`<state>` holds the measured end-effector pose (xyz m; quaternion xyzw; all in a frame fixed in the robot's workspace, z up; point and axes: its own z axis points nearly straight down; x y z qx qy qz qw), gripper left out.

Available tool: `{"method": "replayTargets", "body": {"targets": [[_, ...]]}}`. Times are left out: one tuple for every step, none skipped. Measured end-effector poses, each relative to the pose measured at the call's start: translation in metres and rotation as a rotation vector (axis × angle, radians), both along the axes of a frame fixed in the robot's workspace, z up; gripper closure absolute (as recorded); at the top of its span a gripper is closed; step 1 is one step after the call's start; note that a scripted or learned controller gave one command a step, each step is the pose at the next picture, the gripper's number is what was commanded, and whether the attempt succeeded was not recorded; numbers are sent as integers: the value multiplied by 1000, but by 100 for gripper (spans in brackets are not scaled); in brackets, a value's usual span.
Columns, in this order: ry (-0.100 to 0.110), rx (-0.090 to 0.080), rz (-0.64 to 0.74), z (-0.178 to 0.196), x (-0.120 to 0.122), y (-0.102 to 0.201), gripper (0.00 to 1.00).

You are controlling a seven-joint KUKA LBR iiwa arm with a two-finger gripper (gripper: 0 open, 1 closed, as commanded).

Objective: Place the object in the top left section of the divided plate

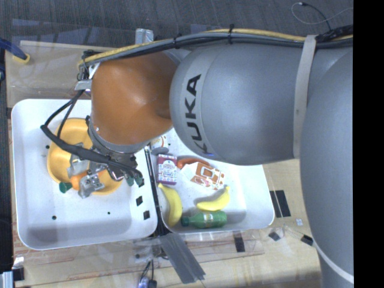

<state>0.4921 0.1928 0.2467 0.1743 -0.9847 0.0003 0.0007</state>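
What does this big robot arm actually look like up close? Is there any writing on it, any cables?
The arm is made of big rounded grey shells, with KUKA in black letters on one joint. Past that sits a smooth orange section. Black and yellow cables run along its top edge, and thinner black wires loop down to the hand, a small cluster of metal and black parts.

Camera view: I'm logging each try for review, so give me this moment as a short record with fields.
arm: grey KUKA arm with orange band, reaching over the left bin
gripper: gripper low over the yellow divided plate; finger state unclear
plate: in the left bin, mostly covered by the arm
held object: cannot tell
right bin: two bananas, green bottle, purple packet, orange and white packet
task status: placement not confirmed
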Motion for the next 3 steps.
{"method": "replayTargets", "body": {"targets": [[1,-1,-273,-65,27,20,100],[-4,1,-332,43,-11,26,100],[0,0,145,-28,-14,26,100]]}}
